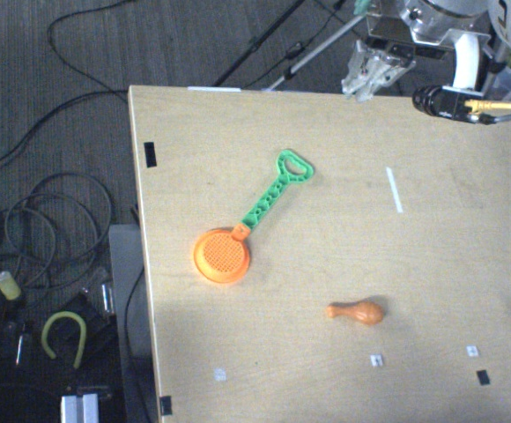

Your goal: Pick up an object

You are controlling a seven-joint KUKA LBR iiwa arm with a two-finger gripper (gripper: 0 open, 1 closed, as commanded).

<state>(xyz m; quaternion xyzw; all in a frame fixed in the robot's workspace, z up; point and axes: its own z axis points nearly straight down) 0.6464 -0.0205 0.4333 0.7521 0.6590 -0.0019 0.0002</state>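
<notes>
A green-handled plastic strainer with a round orange mesh head (248, 220) lies mid-counter, light and stiff, its slim perforated handle the likeliest grip. Right of and below it rests a small orange drumstick-shaped toy (358, 312). The gripper (372, 76) hangs above the pale wooden counter (432, 263), well beyond the strainer's handle loop. Cables litter the grey carpet (44, 95).
</notes>
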